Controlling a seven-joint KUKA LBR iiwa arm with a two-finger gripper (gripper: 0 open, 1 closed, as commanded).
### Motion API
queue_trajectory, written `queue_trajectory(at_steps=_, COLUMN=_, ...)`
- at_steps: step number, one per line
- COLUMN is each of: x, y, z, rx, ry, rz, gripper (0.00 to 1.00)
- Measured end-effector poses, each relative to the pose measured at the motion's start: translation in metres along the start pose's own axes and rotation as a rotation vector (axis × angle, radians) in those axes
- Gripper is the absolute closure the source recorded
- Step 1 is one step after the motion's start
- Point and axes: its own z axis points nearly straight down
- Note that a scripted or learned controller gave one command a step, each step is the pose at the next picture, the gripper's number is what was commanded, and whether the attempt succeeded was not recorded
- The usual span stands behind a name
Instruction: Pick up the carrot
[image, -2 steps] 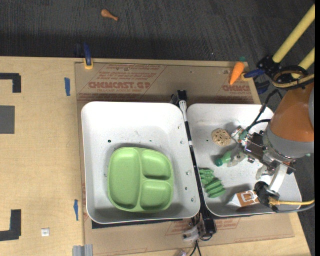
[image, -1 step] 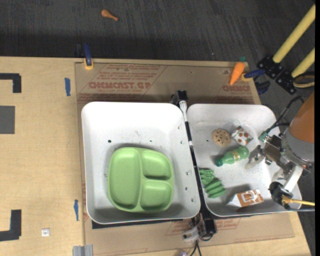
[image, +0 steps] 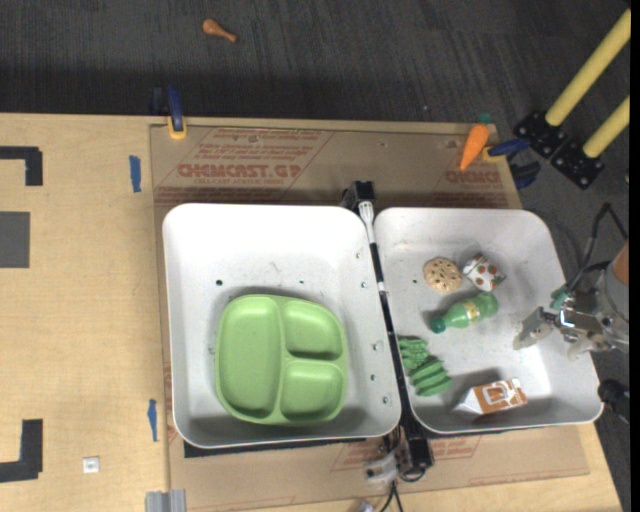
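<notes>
Carrot (image: 474, 146) on board (image: 250, 160) printed "CHEMCAST GP"; gripper (image: 545, 325) over right bin (image: 520, 225), fingers apart.

Even, soft light falls from overhead, and I see no hard shadows. The 2 white bins (image: 200, 300) glare palely and wash out at their rims. My gripper (image: 545, 325) at the right edge looks blurred. The dark floor along the top stays dim and grainy.

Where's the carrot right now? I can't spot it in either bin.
In the camera view, the small orange carrot with a green top lies outside both bins, on the brown board just beyond the far edge of the right white bin, beside a blue clamp.
</notes>
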Motion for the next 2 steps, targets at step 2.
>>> queue_trajectory(at_steps=2, x=0.097, y=-0.022, z=0.054, rx=-0.024, ry=-0.006, rz=-0.081, gripper=0.0)
